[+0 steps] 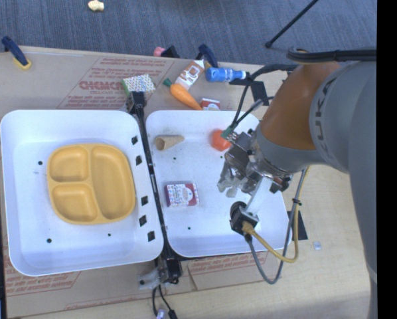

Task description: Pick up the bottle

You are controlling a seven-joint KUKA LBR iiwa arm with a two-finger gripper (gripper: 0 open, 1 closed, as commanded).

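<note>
**Bottle outside bins, gripper over right bin**

Camera view. Bottle [187, 74] lies on its side on the cardboard sheet [85, 85] behind the right bin [205, 241], outside both bins. It is white-bodied with an orange label and a dark cap end pointing up-right; label text too small to read. Just beside it, nearer the bin rim, lies a toy carrot [184, 96]. A blue bottle-like item [222, 75] with a white end lies close to its right.

Gripper [233, 185] sits over the right half of the right bin, well apart from the bottle, which is up and to the left of it across the bin's far rim. Fingers point down-left toward the bin floor; from this angle, whether they are spread or closed cannot be determined. Nothing visible between them.

Readable writing: red print on the cardboard, partly legible as "CHEMC…" behind the left bin [12, 178]. Grey arm link at right carries dark lettering, seemingly "KU…", cut off.

Arm [318, 118] enters from the right, orange band above the wrist, wrist bent downward over the bin. A yellow cable [271, 251] loops below the wrist.

Other contents: right bin holds a red-and-white packet [180, 195], a tan cone-shaped item [169, 141] and a red-orange item [219, 140] beside the wrist. Left bin holds a yellow divided tray [91, 183].
</note>
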